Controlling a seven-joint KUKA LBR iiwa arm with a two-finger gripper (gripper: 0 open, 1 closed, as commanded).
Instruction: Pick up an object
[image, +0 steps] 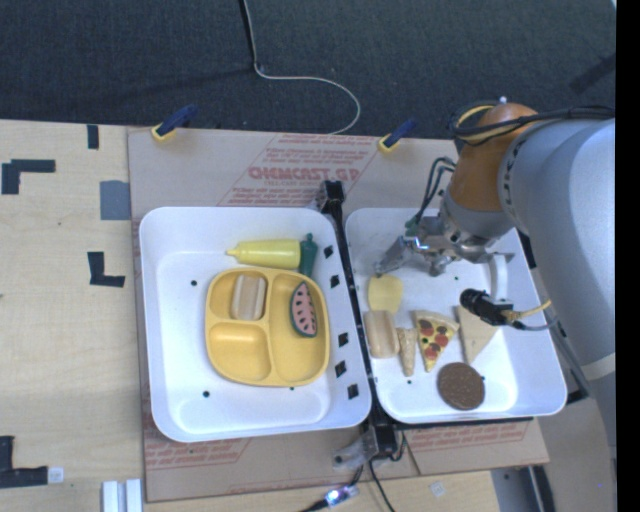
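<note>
My gripper (412, 250) hangs over the upper left part of the right bin (530, 400), below the orange band of the arm. Just under and left of it lies a pale yellow piece (385, 292). Further down are a tan bread stick (380, 333), a small wedge (407, 351), a pizza slice (434, 340), a tan triangular wedge (476, 338) and a round brown cookie (461, 385). I see nothing held by the gripper.
The left bin (165, 300) holds a yellow divided plate (240, 350) with a bread slice (247, 296) and a watermelon slice (304, 309), plus a yellow squeeze bottle (268, 254) above it. A black cable part (482, 304) hangs off the arm over the right bin.
</note>
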